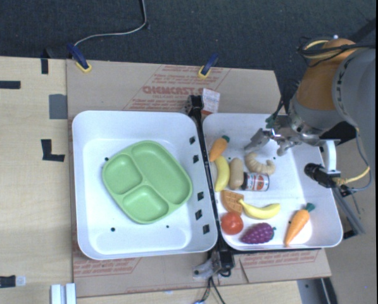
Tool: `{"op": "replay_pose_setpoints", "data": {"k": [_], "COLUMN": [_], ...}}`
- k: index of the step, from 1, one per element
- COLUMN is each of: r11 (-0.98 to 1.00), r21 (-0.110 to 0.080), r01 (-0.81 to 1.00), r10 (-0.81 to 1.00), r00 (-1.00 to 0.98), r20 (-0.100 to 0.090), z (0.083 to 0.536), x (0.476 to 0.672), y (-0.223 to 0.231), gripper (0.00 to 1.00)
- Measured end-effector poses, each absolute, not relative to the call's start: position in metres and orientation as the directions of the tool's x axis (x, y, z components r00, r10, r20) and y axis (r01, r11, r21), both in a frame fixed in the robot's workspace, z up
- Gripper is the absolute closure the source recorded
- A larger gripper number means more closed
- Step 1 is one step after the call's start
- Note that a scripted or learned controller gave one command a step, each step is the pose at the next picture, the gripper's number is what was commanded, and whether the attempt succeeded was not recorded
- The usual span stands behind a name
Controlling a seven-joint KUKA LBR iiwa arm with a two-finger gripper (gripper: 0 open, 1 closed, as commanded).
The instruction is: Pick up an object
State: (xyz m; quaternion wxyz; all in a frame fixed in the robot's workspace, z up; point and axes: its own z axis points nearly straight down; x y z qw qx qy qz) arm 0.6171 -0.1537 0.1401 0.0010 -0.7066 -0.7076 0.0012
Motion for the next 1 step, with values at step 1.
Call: {"op": "replay_pose_setpoints", "data": {"k": [1], "r11": [0.001], "r21": [-0.002], "r01": [1.000], "r10": [1.000], "r00": [-0.001], "r20": [0.000], "z": [0.1081], "x": [0.6054], "y": [-0.1395], "gripper": [0.00]}}
